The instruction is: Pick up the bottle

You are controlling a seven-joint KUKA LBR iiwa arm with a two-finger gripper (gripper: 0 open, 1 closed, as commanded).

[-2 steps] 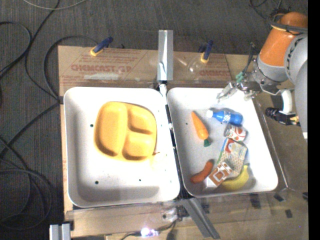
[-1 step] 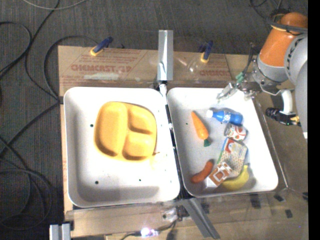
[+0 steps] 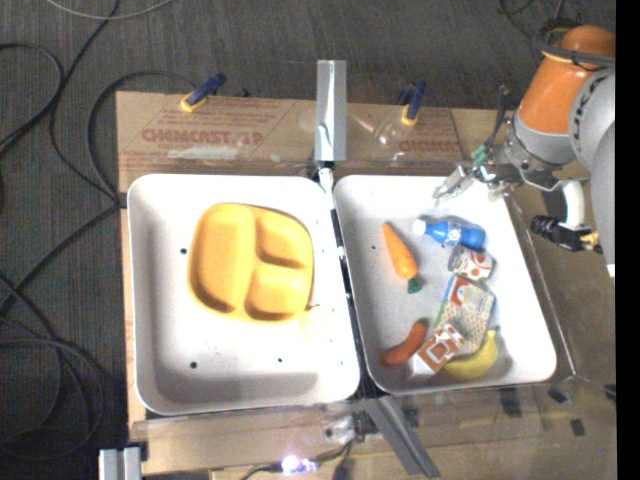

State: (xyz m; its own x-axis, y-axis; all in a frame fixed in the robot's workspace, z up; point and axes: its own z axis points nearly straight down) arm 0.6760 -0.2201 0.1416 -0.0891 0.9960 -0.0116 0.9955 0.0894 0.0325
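Hovering over the far right corner of the right bin [image 3: 520, 268], the gripper [image 3: 455, 183] has its fingers spread apart and nothing between them — the blue bottle [image 3: 452, 232] lies on its side just below it, not touched. Beside the bottle sit a carrot [image 3: 400, 253], a sausage [image 3: 404, 344], a banana [image 3: 478, 360] and some small cartons [image 3: 462, 313], while the left bin [image 3: 160, 348] holds a yellow sectioned tray [image 3: 252, 261].

The arm [image 3: 590, 98] comes in from the upper right, with its orange band above the grey wrist. The gripper [image 3: 452, 184] points down and to the left, and its thin fingers [image 3: 443, 190] seem spread apart, with nothing between them.
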